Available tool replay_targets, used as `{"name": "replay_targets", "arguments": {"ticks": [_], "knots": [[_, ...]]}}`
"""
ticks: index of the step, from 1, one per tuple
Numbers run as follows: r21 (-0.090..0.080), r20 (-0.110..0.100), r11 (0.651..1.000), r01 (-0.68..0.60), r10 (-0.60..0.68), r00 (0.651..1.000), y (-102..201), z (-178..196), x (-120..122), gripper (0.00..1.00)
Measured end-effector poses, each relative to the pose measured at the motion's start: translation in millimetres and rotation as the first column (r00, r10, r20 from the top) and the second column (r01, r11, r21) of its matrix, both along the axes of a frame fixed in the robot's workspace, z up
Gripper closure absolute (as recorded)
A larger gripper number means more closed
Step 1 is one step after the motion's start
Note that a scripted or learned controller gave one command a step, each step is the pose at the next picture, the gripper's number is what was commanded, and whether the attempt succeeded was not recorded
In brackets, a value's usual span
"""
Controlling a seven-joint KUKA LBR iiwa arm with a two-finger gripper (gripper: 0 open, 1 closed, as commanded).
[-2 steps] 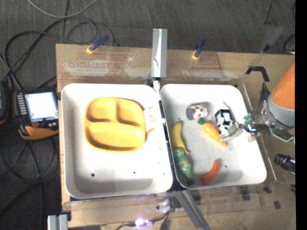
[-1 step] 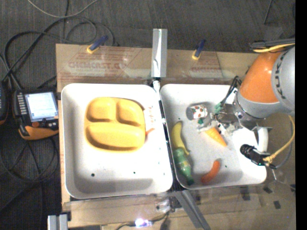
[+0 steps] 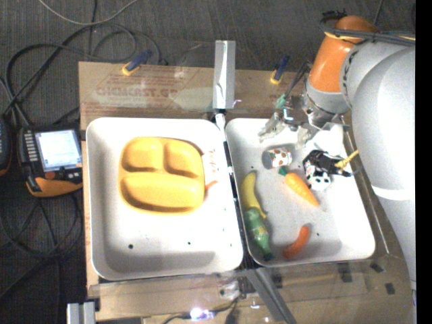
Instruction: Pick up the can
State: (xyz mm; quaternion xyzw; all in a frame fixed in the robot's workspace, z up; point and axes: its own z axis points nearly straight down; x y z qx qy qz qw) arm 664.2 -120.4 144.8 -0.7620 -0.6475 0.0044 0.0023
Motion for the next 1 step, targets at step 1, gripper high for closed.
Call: {"name": "replay_targets", "arguments": {"ticks": [1], "knots": [[0.0, 0.014, 0.995, 0.099, -0.099, 0.995, -22.5, -56.7, -16.9, 0.0]]}}
